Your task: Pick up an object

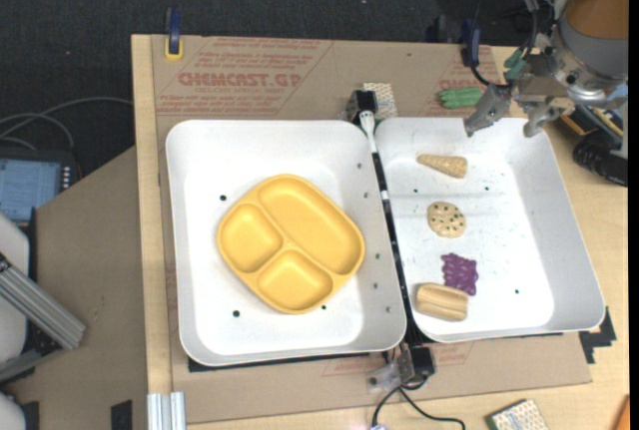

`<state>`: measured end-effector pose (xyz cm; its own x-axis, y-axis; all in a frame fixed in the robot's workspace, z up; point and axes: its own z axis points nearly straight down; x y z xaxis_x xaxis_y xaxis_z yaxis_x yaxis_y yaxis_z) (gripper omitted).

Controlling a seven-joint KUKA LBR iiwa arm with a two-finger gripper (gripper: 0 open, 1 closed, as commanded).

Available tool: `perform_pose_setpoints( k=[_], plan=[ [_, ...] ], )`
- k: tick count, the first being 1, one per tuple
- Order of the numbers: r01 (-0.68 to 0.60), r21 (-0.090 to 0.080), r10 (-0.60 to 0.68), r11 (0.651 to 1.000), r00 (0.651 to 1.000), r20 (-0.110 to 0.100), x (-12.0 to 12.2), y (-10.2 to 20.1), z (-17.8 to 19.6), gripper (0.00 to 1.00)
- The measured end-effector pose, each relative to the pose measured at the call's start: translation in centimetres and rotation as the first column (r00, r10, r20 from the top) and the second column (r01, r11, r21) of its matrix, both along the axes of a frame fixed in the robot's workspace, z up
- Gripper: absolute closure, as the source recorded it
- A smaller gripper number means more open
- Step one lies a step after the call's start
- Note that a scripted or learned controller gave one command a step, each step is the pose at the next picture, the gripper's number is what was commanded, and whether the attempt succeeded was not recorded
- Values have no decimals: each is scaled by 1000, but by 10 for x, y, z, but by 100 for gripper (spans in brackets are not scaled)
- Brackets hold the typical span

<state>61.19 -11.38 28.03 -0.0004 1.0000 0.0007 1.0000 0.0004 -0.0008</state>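
Right bin [559, 248] has plenty of open floor on its right half; the 4 items, cone [442, 165], cookie [445, 218], purple grapes [459, 271] and bread roll [441, 302], line up near the left wall. Left bin [190, 218] is mostly taken by the yellow tray [290, 243].

The right bin [559, 218] holds four small play-food pieces. A tan cone-shaped piece [442, 165] lies on its side near the bin's far edge, its tip pointing left. A round cookie [445, 218] with dark chips lies flat near the middle, toward the left wall. A purple bunch of grapes [459, 271] lies just nearer than the cookie. A tan bread roll [440, 302] lies flat in the near left corner, just beside the grapes. A yellow three-compartment plate [290, 241] sits at the centre of the left bin [190, 169], turned at a slant.
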Motion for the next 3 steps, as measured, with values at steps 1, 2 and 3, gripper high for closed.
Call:
perform_pose_setpoints(
  k=[1, 2, 3],
  plan=[
    [4, 3, -4, 1000, 1000, -19, -79, -9, -186, 0],
    [-1, -2, 1, 1000, 1000, 4, -34, -4, -197, 0],
    [-1, -3, 1, 1000, 1000, 7, 21, -9, -195, 0]
  ],
)
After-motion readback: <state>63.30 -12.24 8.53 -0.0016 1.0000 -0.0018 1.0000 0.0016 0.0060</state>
